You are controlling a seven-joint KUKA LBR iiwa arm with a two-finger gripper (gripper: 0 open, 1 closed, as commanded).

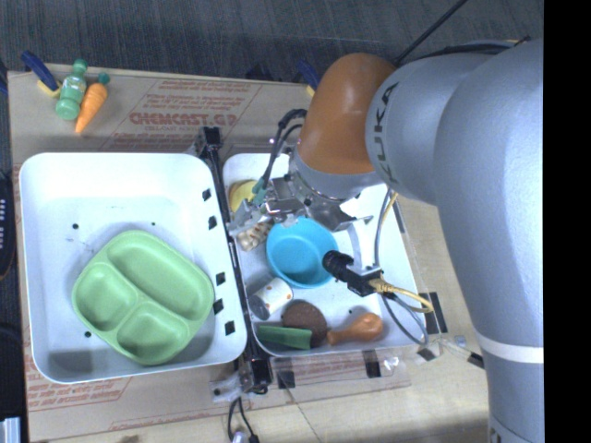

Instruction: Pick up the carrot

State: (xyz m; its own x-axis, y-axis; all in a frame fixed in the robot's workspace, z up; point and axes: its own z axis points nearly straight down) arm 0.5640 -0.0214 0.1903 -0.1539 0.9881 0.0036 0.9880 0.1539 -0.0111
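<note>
Outside both bins, carrot (90, 107) aslant, green top upper-right.

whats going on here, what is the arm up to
The grey arm reaches into the right bin, its claw low at the bin's far left corner, beside a blue bowl. The carrot it should pick up lies outside both bins, on the cardboard beyond the left bin, which holds a green divided plate.

The carrot (90, 107) lies on the bench behind the left bin (37, 247), which holds a divided tray (140, 294).
</note>
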